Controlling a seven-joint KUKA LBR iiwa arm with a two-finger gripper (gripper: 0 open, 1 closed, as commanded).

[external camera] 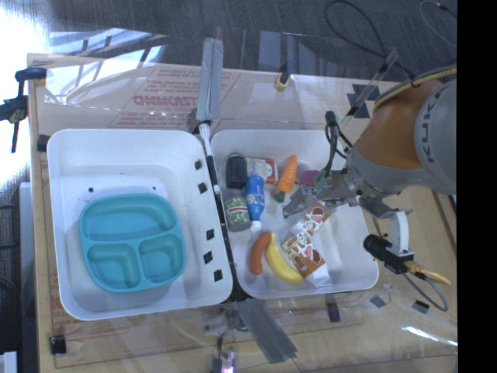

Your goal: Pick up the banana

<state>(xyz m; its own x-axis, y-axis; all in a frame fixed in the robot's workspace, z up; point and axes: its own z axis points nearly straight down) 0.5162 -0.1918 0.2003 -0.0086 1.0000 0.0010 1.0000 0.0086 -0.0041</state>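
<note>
I can't tell my tool's (299,200) state; the carton (308,243) touching the banana (281,264) could get grabbed instead.

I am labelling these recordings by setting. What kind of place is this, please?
Probably a robotics lab, not a home kitchen. A robot arm reaches over two white bins on a bench; the right bin holds toy food such as a banana, and loose cables lie on the floor behind.
</note>
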